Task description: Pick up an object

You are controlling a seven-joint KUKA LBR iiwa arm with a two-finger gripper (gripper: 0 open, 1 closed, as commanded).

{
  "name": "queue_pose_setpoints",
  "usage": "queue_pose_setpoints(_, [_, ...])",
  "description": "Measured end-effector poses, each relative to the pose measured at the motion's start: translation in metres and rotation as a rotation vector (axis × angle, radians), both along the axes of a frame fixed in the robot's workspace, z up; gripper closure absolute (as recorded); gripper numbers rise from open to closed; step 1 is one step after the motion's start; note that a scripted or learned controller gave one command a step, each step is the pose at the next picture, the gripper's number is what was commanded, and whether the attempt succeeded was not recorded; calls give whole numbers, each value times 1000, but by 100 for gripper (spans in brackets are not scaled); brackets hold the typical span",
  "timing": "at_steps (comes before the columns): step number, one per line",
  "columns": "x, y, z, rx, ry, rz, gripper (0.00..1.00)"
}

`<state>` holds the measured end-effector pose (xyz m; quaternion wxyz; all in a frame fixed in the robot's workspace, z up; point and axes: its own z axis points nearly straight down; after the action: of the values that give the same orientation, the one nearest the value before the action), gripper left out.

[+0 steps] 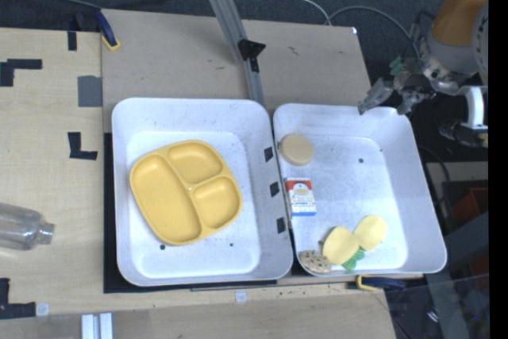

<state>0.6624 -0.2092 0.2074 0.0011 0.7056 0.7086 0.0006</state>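
My gripper point(390, 101) hangs over the far right corner of the right bin point(397, 171), fingers open with nothing between them. Inside that bin lie a round tan disc point(296, 148) near the far left, a small red and white carton point(301, 198) along the left wall, and two yellow lemon-like pieces point(355, 239) at the near edge. A green bit point(354, 258) and a speckled cookie point(315, 261) lie beside them. A yellow divided plate point(185, 190) fills much of the left bin point(143, 115). The gripper is well apart from every object.
A slanted metal pole point(225, 4) ends at a black clamp between the bins' far edges. A clear plastic bottle point(20, 227) lies on the wooden bench at the far left. Thin cables point(317, 8) run over the brown board behind the bins.
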Motion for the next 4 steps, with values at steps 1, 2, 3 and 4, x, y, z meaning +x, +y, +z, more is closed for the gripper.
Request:
queue_pose_setpoints(1, [16,0,-102,7,28,-5,0])
queue_pose_setpoints(2, [16,0,-101,6,24,-5,0])
queue_pose_setpoints(3, [16,0,-102,5,25,-5,0])
queue_pose_setpoints(4, [15,1,-114,13,39,-7,0])
